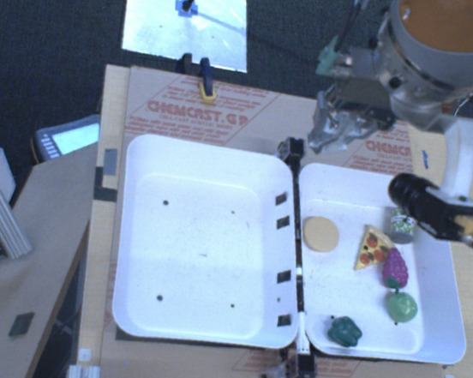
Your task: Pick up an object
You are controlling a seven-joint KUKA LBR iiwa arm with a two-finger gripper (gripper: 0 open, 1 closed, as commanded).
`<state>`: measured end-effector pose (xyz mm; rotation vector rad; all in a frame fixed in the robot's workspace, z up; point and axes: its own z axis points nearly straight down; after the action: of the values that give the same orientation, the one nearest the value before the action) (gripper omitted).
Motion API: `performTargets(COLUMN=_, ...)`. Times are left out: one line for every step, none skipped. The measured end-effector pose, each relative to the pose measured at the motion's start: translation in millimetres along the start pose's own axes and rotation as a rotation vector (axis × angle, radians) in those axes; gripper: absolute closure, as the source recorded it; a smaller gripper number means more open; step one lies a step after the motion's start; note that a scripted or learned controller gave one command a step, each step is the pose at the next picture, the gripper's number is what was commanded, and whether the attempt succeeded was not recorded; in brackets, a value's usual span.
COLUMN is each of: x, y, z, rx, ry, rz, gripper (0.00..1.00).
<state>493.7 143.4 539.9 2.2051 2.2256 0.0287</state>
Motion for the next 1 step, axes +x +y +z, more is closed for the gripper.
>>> performTargets(x=75.0, y=18.8, z=6.0, rx=0.016, ry=-0.004, rz=-0.001, gripper=1.0)
